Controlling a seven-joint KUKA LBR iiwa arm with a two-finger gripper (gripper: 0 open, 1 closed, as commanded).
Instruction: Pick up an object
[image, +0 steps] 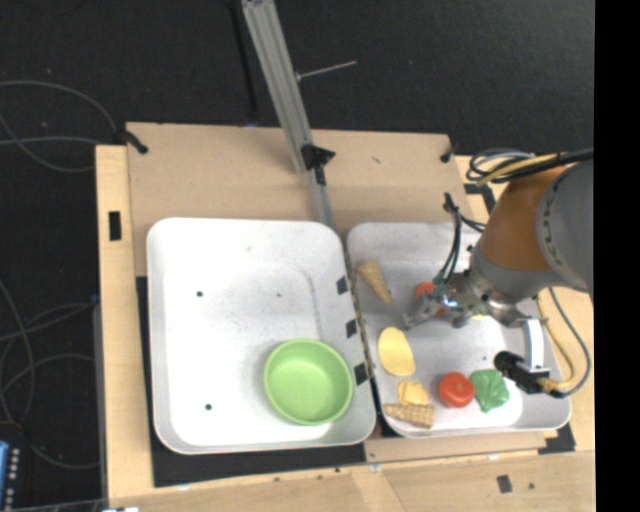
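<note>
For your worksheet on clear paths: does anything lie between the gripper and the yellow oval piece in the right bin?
Nothing visible does. The gripper is up-right of the yellow oval piece, with bare bin floor between them.

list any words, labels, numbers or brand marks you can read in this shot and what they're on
None can be read.
The shallow white plastic bins, the round green plastic bowl and the small toy food pieces carry no visible text.
The grey arm with the orange band shows no legible marking at this resolution.
</note>
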